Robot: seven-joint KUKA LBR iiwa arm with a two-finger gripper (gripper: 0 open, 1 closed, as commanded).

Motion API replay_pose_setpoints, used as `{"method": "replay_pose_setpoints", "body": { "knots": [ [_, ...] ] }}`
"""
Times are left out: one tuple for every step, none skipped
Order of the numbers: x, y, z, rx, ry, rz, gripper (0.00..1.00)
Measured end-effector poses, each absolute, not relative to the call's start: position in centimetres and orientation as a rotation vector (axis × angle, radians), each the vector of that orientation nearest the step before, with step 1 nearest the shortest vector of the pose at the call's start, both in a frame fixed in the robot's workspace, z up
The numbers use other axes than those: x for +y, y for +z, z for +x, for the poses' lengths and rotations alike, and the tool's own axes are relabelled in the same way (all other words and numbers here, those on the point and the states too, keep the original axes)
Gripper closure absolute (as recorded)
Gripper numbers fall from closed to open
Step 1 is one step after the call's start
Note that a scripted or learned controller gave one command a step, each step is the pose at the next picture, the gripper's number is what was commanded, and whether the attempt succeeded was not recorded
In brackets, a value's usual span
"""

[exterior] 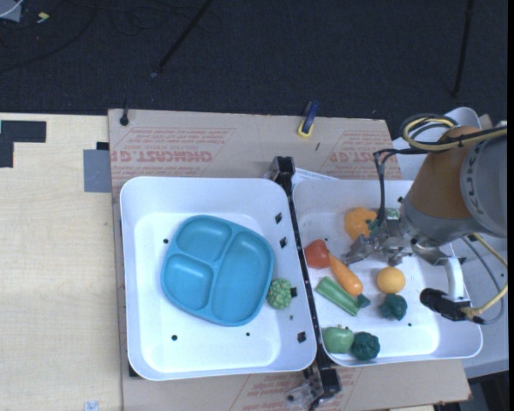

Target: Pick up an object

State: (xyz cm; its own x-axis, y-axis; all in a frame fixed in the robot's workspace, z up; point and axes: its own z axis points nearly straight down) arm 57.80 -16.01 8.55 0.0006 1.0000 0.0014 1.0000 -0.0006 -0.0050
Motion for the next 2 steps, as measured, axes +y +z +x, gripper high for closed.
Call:
{"method": "replay_pose_setpoints", "body": {
  "knots": [
    [-16.1, 9.7, 57.8, -2.213, 0.004, -2.222, 1.00],
    [-16.4, 15.5, 56.9, -2.213, -0.001, -2.231, 1.00]
  ]
}}
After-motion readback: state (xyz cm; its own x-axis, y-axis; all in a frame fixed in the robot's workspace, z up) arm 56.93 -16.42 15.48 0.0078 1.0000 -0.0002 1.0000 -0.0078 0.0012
